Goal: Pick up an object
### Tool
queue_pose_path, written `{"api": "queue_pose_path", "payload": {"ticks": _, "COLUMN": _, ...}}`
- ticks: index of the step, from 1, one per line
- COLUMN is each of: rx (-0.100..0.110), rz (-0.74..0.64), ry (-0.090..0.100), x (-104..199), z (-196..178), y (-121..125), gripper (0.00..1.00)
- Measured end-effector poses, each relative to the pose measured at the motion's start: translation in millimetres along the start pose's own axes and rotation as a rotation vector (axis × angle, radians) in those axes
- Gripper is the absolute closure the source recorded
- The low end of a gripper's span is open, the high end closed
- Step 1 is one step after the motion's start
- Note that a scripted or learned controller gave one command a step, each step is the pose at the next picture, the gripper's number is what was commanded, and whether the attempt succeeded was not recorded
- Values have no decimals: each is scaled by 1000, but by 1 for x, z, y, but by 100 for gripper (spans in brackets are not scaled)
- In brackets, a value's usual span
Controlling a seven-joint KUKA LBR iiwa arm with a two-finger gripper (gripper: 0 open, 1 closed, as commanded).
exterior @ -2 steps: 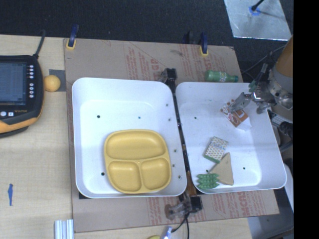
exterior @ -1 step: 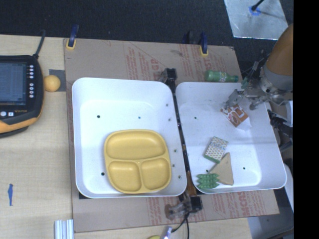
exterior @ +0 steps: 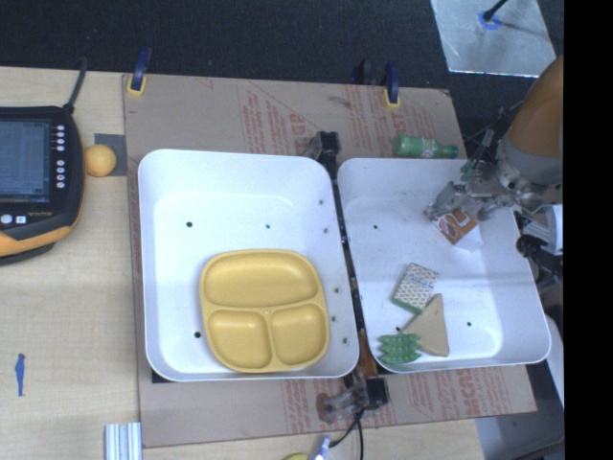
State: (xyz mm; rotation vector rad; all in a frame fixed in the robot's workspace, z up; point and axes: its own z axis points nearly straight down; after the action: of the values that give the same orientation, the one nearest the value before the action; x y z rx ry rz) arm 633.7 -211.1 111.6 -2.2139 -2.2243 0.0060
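Note:
My gripper (exterior: 463, 209) reaches in from the right over the back of the right bin (exterior: 498, 300). It is open, its grey fingers (exterior: 442, 204) spread apart. A small brown and red packet (exterior: 458, 226) lies on the bin floor just under and in front of the gripper; whether they touch I cannot tell. Nearer the front of that bin lie a square patterned pad (exterior: 414, 287), a tan wedge (exterior: 433, 331) and a green leafy piece (exterior: 397, 348).
The left bin (exterior: 239, 185) holds a yellow divided plate (exterior: 264, 310). A green bottle (exterior: 424, 147) lies behind the right bin. A pendant with a screen (exterior: 34, 185) and a yellow ball (exterior: 100, 159) sit on the bench at left. Blue clamps (exterior: 391, 80) hold the cardboard.

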Motion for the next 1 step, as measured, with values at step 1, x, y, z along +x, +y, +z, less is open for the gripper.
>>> {"api": "queue_pose_path", "payload": {"ticks": 1, "rx": -4, "rz": 1, "ry": 0, "x": -1, "z": -13, "y": 2, "gripper": 0}}
